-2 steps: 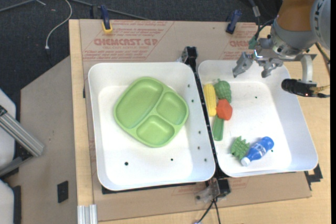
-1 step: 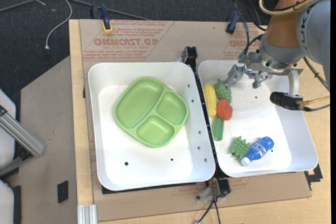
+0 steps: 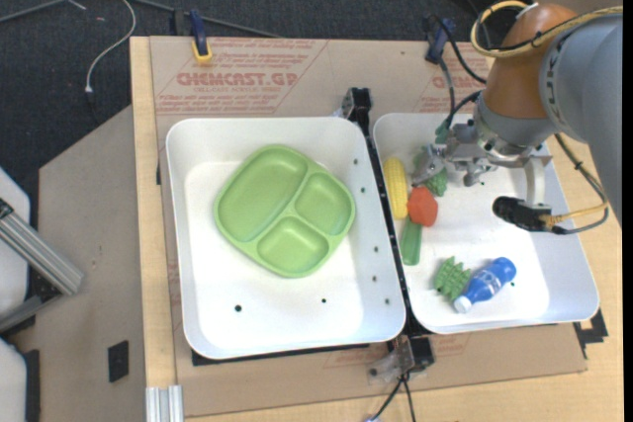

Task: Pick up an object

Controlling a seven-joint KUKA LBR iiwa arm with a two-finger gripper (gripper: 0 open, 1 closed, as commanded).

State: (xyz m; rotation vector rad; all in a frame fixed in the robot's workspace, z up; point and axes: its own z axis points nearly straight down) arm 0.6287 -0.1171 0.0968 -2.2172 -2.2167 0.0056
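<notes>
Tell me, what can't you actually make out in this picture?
- Gripper: in the camera view, the wrist above hides its fingers, so its grasp is unclear.
- Dark green thing under the gripper: partly covered, too small to identify.
- Arm: cut off by the right edge.
- Green spiky toy: too small to name.

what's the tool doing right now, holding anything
Tool: low in the right bin, above the red toy; open or shut cannot be told, and nothing is seen held in it.
</notes>
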